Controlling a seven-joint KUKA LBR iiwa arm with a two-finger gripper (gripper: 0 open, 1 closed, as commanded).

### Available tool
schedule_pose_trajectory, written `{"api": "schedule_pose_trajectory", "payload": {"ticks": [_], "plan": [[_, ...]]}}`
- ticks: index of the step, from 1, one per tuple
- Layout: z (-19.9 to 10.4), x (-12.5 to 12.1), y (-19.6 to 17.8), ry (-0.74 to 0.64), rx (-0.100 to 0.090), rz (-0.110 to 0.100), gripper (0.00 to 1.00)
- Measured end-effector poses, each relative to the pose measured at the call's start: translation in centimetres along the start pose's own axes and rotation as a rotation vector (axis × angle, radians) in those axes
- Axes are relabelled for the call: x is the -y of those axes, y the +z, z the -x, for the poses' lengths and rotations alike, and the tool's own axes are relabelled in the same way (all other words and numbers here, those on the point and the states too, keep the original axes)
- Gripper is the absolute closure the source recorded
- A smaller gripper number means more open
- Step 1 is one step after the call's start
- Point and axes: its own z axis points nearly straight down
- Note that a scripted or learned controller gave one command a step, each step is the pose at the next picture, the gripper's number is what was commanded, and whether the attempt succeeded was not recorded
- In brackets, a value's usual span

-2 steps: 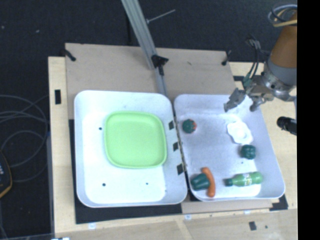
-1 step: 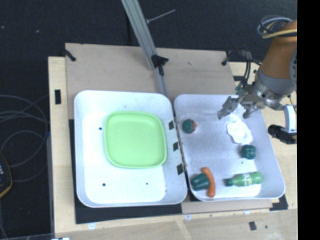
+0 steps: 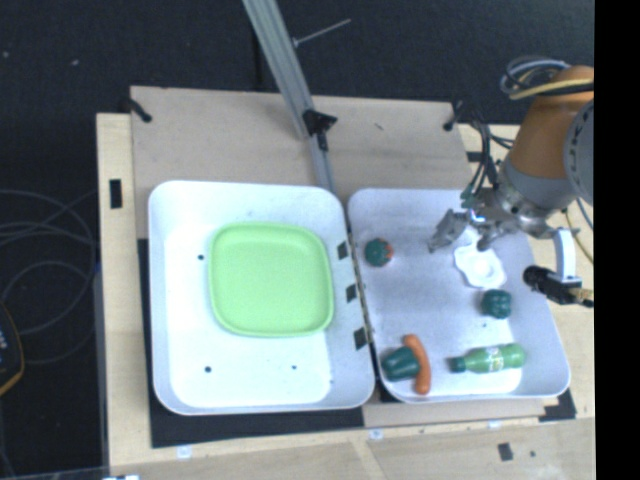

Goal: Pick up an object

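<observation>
Looking down at my bench [image 3: 230, 128] right now: it's a pale wood top, sitting against a really dark floor. Some loose cables [image 3: 40, 258] trail across that floor on the left. A grey metal pole [image 3: 285, 63] slants in from the top and ends at a black clamp near where the two bins meet.

Left bin [image 3: 175, 228] has a light green square plate [image 3: 271, 279] lying flat in the middle, plus a few tiny dark specks on the white bottom.

Right bin [image 3: 420, 298] is where the stuff is. A small dark green ball [image 3: 377, 253] with a reddish bit sits near the bin's left wall. Down by the front edge there's a dark green cup [image 3: 399, 364] touching an orange sausage [image 3: 419, 363], and just to the right of those a green bottle [image 3: 488, 359] lying on its side. A teal block [image 3: 496, 304] sits toward the right side, and just above it a white crumpled lump [image 3: 478, 265].

The arm [image 3: 545, 148] comes in from the right, orange band up top, and the gripper [image 3: 470, 230] hangs over the back part of the right bin, right above that white lump. The fingers [image 3: 445, 233] look spread apart, one poking out to the left, with nothing between them. I can't tell if the tips touch the white lump or just hover over it.
</observation>
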Motion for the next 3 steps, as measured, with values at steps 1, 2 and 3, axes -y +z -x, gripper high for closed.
{"api": "schedule_pose_trajectory", "payload": {"ticks": [1, 2, 3], "plan": [[0.0, 0.1, 5.2, 0.000, 0.000, -0.001, 0.00], [0.1, -0.1, 3.9, 0.000, 0.000, 0.005, 1.00], [-0.2, 0.1, -0.5, -0.001, 0.000, 0.007, 1.00]]}}
